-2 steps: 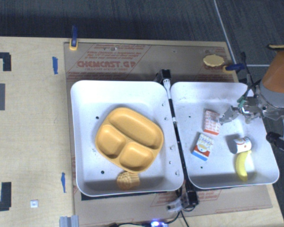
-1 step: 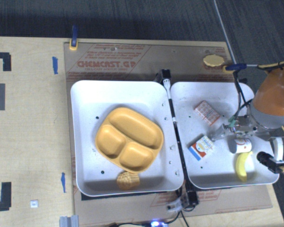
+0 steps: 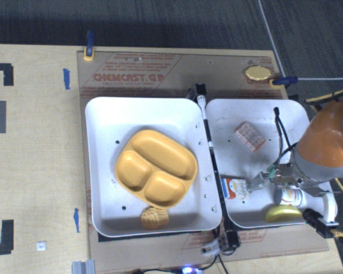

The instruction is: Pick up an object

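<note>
So here's where we're at. The arm (image 3: 327, 144) comes in from the right and hangs over the right bin (image 3: 300, 110), with its orange band sitting above the bin's right side. The gripper (image 3: 259, 182) is low in the middle of that bin, with its grey tip aimed left.

Closest thing to it is a white packet (image 3: 235, 188) with red and blue print. It lies flat against the bin's left wall, just left of the gripper tip. From this angle the tip looks like it's right at the packet's right edge, maybe touching, but we honestly can't say for sure. We also can't tell whether the gripper is spread or clenched, since the wrist and cables hide too much of it. Nothing we see is lifted or clearly pinched, and the packet looks like it's resting on the bin floor.

Other stuff in the right bin:
- a banana (image 3: 282, 213) along the front wall, below and a bit right of the gripper
- a white bottle (image 3: 292, 197) on its side just above the banana, tucked under the wrist
- a small pink wrapper (image 3: 250, 136) toward the back, well apart from the gripper

The left bin (image 3: 100, 153) has a big yellow plate (image 3: 155, 165) with three sections. A small tan ball (image 3: 154, 217) sits just in front of it, near the front wall.
</note>
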